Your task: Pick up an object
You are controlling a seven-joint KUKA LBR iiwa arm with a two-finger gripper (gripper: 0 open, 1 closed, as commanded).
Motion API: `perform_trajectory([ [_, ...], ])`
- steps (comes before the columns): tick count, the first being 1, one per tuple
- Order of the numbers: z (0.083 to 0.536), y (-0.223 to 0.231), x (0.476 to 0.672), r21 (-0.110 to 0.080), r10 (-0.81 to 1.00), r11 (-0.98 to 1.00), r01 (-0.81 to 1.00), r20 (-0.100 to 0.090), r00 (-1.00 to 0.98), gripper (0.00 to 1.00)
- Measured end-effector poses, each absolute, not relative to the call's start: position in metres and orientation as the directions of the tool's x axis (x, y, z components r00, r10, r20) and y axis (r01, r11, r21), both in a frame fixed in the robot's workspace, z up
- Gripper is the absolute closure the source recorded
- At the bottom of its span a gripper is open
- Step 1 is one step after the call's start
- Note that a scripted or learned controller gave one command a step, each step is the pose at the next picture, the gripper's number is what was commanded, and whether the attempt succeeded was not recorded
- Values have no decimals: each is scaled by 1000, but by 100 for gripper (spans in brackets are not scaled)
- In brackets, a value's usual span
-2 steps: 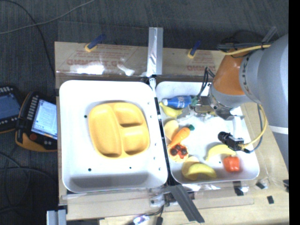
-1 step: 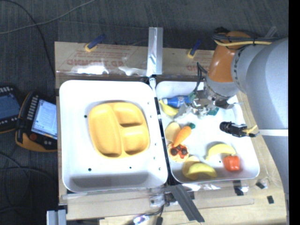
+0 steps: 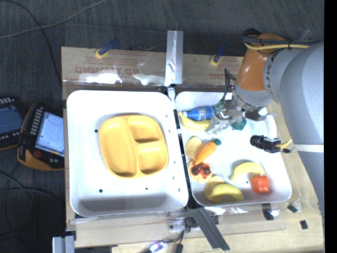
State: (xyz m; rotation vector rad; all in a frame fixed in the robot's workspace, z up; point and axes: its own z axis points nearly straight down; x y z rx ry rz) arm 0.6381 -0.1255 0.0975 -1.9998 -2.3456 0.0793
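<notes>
Risk, as we judge it: gripper [image 3: 225,115], finger state we cannot tell, low in right bin [image 3: 279,194] by blue bottle [image 3: 199,113] and banana [image 3: 192,123]; crowding could spoil a grasp.

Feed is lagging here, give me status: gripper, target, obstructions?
Gripper low in right bin, top end. Beside it: blue bottle, banana. Nothing seen held. Carrot close below.

bench [image 3: 79,57] | left bin [image 3: 84,194] | right bin [image 3: 279,188] | side by side
</notes>
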Motion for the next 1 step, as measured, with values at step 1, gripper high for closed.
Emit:
perform_trajectory([
  [1, 95, -126, 636, -87, 988, 157, 984, 14, -156, 0],
])
